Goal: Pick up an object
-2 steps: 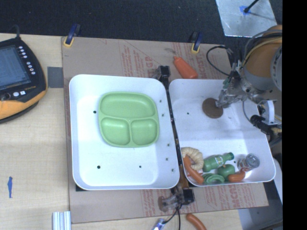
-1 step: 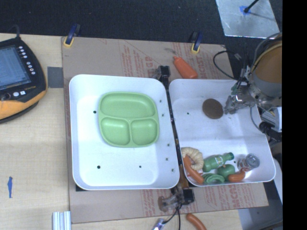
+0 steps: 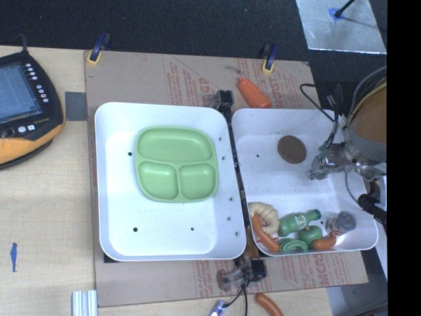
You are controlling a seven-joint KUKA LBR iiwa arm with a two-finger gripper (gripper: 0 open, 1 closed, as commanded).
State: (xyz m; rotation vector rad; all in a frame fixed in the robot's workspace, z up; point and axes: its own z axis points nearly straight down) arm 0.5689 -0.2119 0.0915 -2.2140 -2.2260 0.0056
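Lying flat, green bottle [image 3: 298, 220] points cap rightward; pincer [image 3: 323, 165] state unclear.

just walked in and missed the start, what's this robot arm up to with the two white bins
The grey arm's end effector hovers in the right white bin, near a round brown disc. Nothing is visibly held. A heap of toy food lies along that bin's front edge, including a green plastic bottle and a beige croissant-shaped piece. The left white bin holds a pale green divided plate.

Two white bins [image 3: 112, 176], one green tray [image 3: 176, 163]
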